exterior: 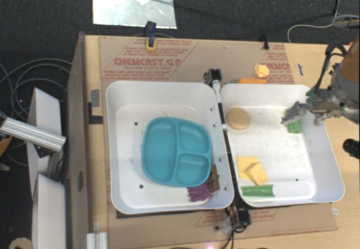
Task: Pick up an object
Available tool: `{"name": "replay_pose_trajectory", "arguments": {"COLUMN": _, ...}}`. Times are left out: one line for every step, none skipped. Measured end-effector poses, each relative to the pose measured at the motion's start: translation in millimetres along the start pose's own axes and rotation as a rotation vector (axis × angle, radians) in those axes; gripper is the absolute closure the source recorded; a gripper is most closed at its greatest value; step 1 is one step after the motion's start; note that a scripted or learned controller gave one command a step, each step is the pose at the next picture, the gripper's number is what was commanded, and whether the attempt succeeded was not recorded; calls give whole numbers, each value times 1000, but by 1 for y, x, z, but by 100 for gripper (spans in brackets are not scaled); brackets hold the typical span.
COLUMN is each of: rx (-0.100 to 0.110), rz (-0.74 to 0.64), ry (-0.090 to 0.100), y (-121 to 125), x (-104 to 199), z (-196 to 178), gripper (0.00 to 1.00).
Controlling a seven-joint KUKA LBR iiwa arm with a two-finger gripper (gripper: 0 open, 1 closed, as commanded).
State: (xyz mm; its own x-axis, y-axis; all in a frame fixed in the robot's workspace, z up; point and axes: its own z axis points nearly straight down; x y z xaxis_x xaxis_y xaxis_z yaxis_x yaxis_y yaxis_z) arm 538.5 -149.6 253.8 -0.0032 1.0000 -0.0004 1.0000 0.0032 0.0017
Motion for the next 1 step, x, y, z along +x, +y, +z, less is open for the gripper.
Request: {"name": "replay_pose_trajectory", "arguments": {"rx": 8, "rz": 4, "ry": 1, "y": 6, "x": -32, "z": 112, "gripper": 0}}
